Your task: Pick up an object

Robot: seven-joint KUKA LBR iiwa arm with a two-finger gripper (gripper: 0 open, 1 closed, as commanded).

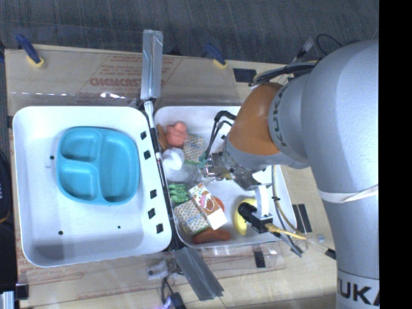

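Camera view, from above at a slant: two shallow white bins side by side on a tabletop lined with brown cardboard

Left bin: a light blue divided tray lying flat near its middle, well apart from everything else

Right bin: crowded with small things. At the far end a pinkish-orange toy, just beside it a patterned packet, and a white rounded item against the dividing wall. Lower down, a green leafy piece, a white carton with a red and orange picture lying tilted over another patterned packet, a reddish sausage-like piece along the near wall, and a yellow round thing toward the right

Grey arm with orange band reaching in from the right, bent down over the middle of the right bin. Pincer low among the clutter, between the upper patterned packet and the carton; cannot tell whether spread or closed, nor whether anything is caught in it
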